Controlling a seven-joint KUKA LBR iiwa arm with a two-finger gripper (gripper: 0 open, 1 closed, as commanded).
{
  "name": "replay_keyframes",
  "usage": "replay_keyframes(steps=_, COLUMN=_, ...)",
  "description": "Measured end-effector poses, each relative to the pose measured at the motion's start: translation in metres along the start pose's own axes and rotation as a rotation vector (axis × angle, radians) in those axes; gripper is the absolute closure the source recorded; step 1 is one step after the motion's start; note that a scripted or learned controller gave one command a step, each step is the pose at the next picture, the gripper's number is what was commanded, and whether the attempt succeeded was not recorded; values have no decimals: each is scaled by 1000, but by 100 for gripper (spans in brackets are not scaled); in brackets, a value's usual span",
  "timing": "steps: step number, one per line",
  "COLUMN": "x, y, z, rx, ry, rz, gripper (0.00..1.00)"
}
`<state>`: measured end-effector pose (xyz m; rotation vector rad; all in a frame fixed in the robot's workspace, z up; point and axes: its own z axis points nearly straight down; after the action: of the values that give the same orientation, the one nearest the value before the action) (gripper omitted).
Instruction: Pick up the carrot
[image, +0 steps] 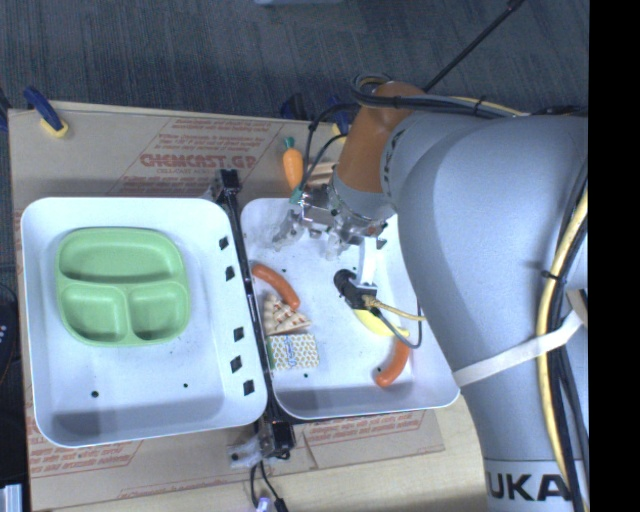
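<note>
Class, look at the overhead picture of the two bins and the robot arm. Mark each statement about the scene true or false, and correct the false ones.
1. The green tray lies in the left bin. True.
2. The carrot lies inside the right bin. False: it is outside, beyond the bin's far edge, on the cardboard.
3. The gripper is over the left bin. False: it is at the right bin's far end.
4. A sausage lies in the right bin. True.

Desk (150, 150): brown cardboard sheet printed with red lettering, blue clamp (45, 110) at far-left corner. Floor (200, 50): dark grey carpet. Even lighting.
</note>
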<state>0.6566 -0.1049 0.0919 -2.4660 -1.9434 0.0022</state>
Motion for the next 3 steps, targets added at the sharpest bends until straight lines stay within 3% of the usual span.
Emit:
replay_keyframes(steps=1, x=9, y=-17, z=-85, rx=0, ry=1, rz=56, gripper=0)
replay_keyframes(steps=2, x=-19, y=4, z=1, rx=5, ry=0, rz=234, gripper=0)
replay_keyframes(steps=3, x=-18, y=4, z=-10, rx=8, ry=0, rz=227, gripper=100)
